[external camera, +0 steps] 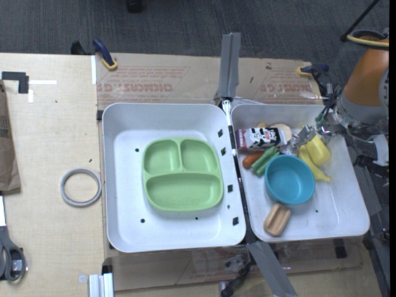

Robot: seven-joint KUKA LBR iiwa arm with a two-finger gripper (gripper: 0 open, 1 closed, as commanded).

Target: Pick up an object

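Down in the right bin (346, 224), pincer (304, 136) touches the yellow cup (317, 150).

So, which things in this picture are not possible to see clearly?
- The pincer: too small and cluttered in the camera view to read its state.
- The yellow cup: partly covered by the pincer.
- The carton: print too small to read.
- The orange and green pieces: partly hidden by the blue bowl.
- The arm: cut off by the right edge.
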